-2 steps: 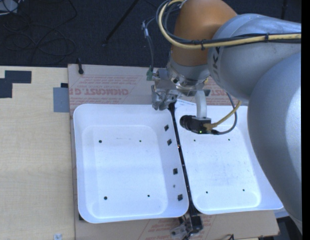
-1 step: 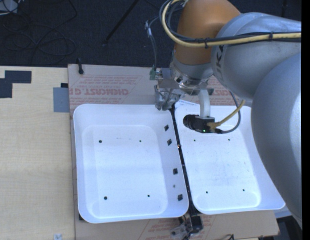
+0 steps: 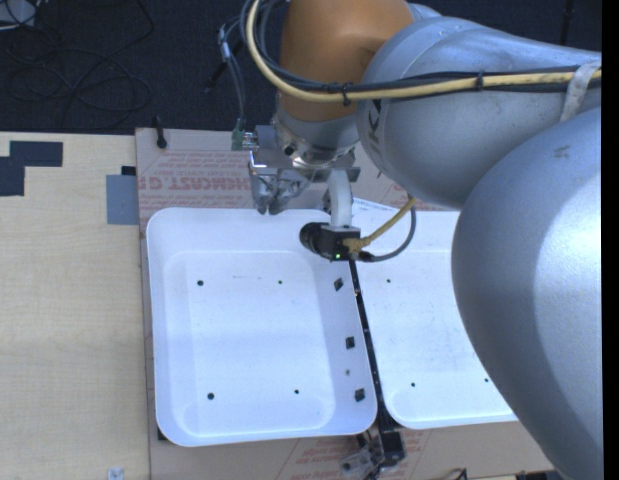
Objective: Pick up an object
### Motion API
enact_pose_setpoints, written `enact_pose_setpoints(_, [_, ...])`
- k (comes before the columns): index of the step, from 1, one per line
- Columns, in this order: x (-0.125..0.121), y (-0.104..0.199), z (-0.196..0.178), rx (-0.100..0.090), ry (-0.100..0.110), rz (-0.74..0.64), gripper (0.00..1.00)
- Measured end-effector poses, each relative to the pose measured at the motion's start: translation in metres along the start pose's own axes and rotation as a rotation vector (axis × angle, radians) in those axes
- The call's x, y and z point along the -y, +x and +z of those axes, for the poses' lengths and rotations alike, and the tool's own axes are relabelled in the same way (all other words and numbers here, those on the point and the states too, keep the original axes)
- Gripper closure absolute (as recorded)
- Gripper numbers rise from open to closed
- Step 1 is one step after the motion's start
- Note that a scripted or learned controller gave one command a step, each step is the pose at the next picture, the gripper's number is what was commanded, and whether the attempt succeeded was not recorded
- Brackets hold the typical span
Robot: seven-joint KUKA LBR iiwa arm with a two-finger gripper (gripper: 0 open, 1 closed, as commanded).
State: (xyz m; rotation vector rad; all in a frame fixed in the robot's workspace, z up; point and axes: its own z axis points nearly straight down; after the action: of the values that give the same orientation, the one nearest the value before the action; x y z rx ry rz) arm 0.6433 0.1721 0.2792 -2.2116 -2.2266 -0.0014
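Closest to the lens bulks my smooth grey metal arm, filling the 3 o'clock side, its glossy orange band up at 12. Beneath it my small metal two-finger claw hangs over the far rim of the shallow white plastic left bin; whether it is released or clenched I cannot tell. No object to pick shows on that bin's smooth floor. Closing here, I judge, grabs nothing, or clips the rim.
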Motion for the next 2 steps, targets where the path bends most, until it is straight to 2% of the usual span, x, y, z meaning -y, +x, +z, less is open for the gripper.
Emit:
enact_pose_setpoints(1, [0.017, 0.054, -0.045, 0.0, -0.002, 0.0, 1.0])
enact_pose_setpoints(2, [0.043, -0.004, 0.014, 0.008, 0.009, 0.01, 1.0])
